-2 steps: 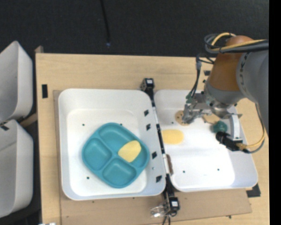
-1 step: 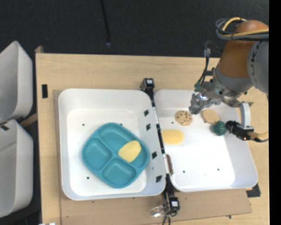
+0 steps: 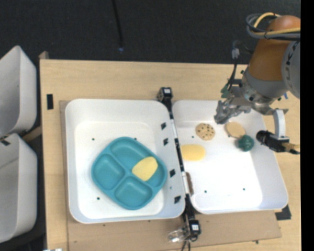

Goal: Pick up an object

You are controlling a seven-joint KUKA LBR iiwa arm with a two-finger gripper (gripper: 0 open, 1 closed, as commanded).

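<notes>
The tan piece [image 3: 234, 128] lies in the right bin [image 3: 235, 184], near its far side, and it is the thing closest to the gripper [image 3: 224, 114]. It is small, oval and flat-looking, of a pale brown colour like bread crust, and part of its upper edge is hidden by the gripper, which hangs just above and to the left of it. From this angle I cannot tell if the gripper is open or closed, and I cannot tell if it touches the tan piece. The arm [image 3: 269, 56] comes in from the right, with its orange band above the wrist.

In the same bin, a round cookie [image 3: 204, 131] with dark spots lies just left of the gripper. A green ball [image 3: 245, 143] sits just beside the tan piece, on its lower right. A yellow oval piece [image 3: 192, 152] lies below the cookie, close to the wall between the two bins.

The left bin [image 3: 83, 119] holds a blue plate [image 3: 115, 174] with three compartments. A yellow piece [image 3: 145, 168] rests on the plate, near its right side, over the ridge between compartments. Both bins stand side by side on the wooden bench [image 3: 52, 88].
</notes>
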